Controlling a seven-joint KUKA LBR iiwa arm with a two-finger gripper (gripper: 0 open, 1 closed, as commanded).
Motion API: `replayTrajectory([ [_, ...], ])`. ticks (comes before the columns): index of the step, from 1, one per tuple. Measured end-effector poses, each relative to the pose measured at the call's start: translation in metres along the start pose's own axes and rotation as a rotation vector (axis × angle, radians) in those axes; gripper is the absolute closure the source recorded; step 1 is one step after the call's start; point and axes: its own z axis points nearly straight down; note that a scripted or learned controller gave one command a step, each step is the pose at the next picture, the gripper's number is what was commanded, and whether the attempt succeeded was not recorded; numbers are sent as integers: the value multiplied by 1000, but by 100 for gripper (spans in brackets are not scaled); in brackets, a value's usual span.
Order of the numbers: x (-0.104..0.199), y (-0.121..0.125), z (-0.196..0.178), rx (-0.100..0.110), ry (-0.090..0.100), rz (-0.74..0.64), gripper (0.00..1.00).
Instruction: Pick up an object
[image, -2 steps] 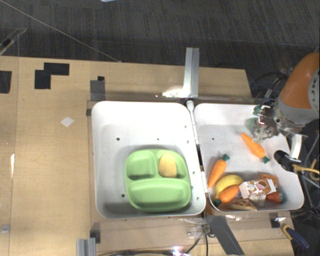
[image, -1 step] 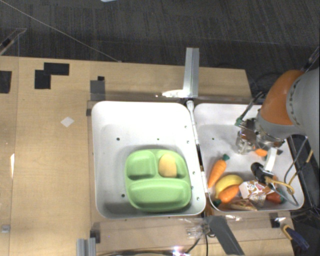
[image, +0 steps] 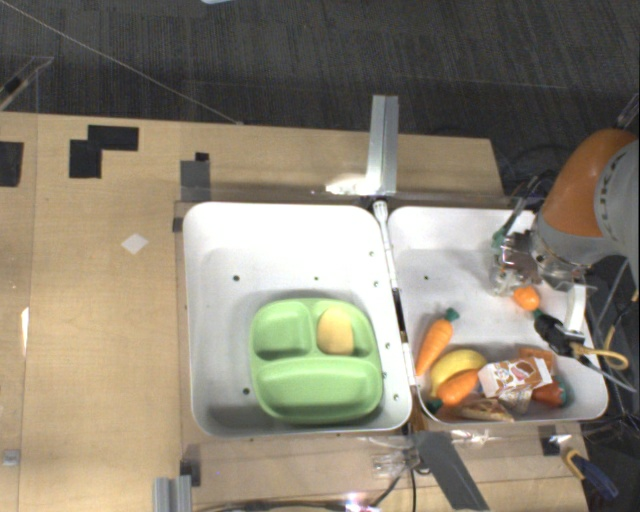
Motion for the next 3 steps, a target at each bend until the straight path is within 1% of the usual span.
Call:
replayTrajectory([
  [1,-18,7,-6,-2,0,-523,0],
  [2,13,68,-10,-4,0,-596,0],
  [3,-4,71,-31,-3,0,-309,0],
])
